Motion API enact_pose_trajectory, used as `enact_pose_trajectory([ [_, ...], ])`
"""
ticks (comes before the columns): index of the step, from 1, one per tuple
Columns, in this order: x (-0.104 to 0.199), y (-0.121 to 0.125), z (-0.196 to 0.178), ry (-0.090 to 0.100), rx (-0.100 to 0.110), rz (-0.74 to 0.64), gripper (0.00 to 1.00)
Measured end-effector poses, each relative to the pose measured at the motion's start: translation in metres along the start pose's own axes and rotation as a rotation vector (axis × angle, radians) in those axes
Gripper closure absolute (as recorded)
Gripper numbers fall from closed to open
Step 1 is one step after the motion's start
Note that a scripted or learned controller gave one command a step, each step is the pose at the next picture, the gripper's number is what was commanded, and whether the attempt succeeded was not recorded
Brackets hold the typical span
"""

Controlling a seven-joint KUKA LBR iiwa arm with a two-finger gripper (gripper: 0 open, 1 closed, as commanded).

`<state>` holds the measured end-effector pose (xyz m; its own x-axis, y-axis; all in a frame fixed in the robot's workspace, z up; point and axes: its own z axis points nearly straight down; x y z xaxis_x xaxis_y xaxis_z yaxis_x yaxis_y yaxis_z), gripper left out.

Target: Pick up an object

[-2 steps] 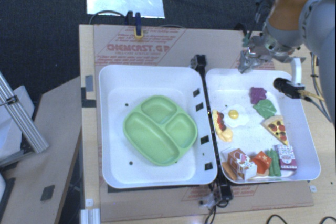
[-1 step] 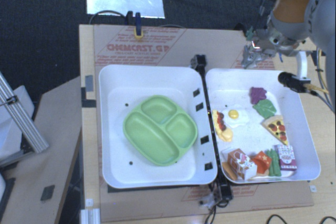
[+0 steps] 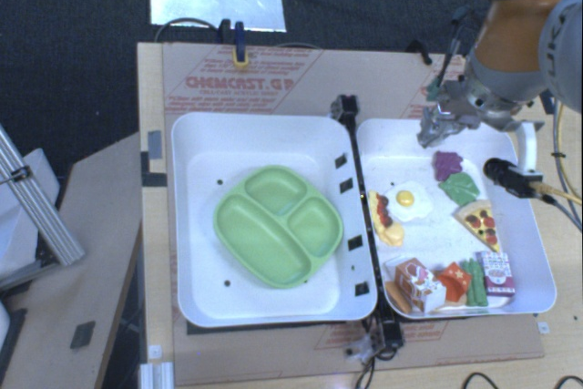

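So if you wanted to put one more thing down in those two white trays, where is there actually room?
Right bin: bare floor in the far left part, between the divider and the purple toy, with the gripper over it. The near end is crowded with toy food, such as the pizza slice. Left bin: the green divided plate takes the middle, leaving bare strips around it.

Fixed overhead cam, slanted down, both bins point(image 3: 273, 127) mid-frame

Arm point(image 3: 524, 23): grey casing with a rounded orange band above the wrist; black cables looped along the upper housing. Gripper point(image 3: 435, 130): bare grey metal, compact. A white curved piece sits beside the wrist
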<state>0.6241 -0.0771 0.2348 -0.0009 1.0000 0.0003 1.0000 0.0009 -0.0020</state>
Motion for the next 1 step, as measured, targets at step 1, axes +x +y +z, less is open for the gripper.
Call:
enact_pose_trajectory([
  [1, 0.0156, -0.0533, 0.0139, 0.001, 0.002, 0.001, 1.00],
])
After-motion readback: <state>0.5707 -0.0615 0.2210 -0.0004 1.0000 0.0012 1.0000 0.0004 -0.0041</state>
